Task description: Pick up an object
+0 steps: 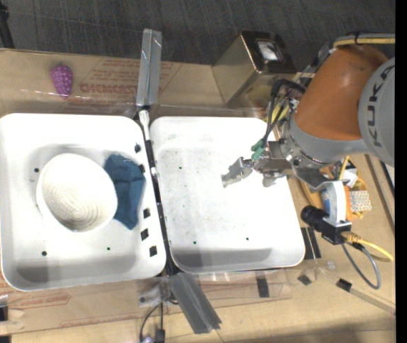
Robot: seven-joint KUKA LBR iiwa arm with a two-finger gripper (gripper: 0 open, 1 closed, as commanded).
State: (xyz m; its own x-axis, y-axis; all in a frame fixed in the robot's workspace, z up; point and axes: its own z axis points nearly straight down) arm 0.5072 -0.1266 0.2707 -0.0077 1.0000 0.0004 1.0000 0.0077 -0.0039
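Looking down from the fixed camera view, two shallow white bins are seen side by side. In the left bin (67,266) two things are held: one white woven dome (78,191) near the middle and one crumpled blue cloth (126,188), touching the dome's right side and lying close to the wall shared with the other bin. These are the things that could be picked, and both are well apart from the gripper (233,175), which hangs over the right bin (210,227), toward its right half. Whether the gripper is open or closed, or has hold of anything, cannot be told. One small purple object (62,79) is seen outside the bins on the cardboard sheet (110,84) beyond the left bin
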